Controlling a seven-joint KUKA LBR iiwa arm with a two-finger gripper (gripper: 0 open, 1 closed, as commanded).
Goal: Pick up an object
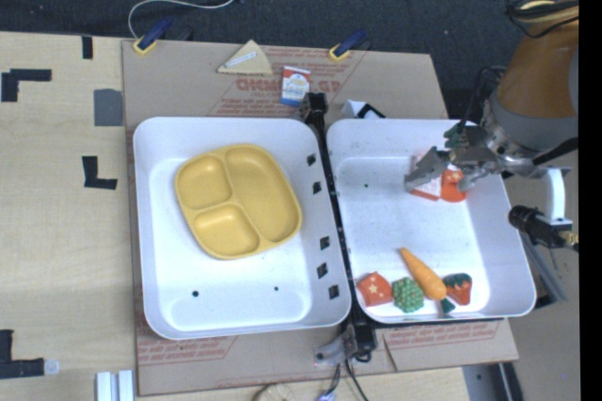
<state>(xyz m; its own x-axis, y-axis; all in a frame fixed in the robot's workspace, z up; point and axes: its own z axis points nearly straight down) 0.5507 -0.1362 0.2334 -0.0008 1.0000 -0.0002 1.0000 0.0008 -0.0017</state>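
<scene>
My gripper (435,171) hangs over the upper right part of the right bin (376,154), the grey arm reaching in from the right. Right beneath its tip sits an orange-red object with a white patch (450,189); I cannot tell whether it is held or just lying under the gripper. Along the front of the same bin lie an orange carrot (421,272), a red toy piece (374,289), a green broccoli-like piece (408,296) and a red piece with a green top (458,287).
The left bin (160,296) holds a yellow divided plate (237,200). Behind the bins on the cardboard stand a small red and white carton (295,87) and a pale wedge (246,60). A black divider (324,201) runs between the bins.
</scene>
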